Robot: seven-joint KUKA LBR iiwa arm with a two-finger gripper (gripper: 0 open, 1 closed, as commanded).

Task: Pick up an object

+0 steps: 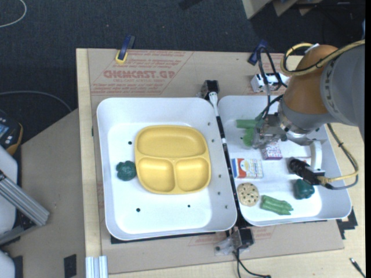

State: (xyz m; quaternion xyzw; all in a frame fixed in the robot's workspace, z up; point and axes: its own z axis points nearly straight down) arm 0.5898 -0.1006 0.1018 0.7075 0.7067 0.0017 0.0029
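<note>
I have the gripper (268,136) low in the right bin (333,210), just above the snack packet (247,168), beside a green vegetable (249,127); grip unclear. I'd judge it mid-grasp; next, lift.

Lying scattered across the right bin (335,208), well apart from each other for the most part. Sitting near the bin's front edge: a round chocolate-chip cookie (248,194), flat, and just beside it a green pea pod (276,204), stretching lengthwise toward the bin's right corner. Resting a little behind the cookie, a small white card with red and blue print (248,168), lying flat. Sitting toward the bin's right wall, a dark teal lump (303,189). Lying toward the bin's back, a green piece (247,127), partly hidden.
</note>
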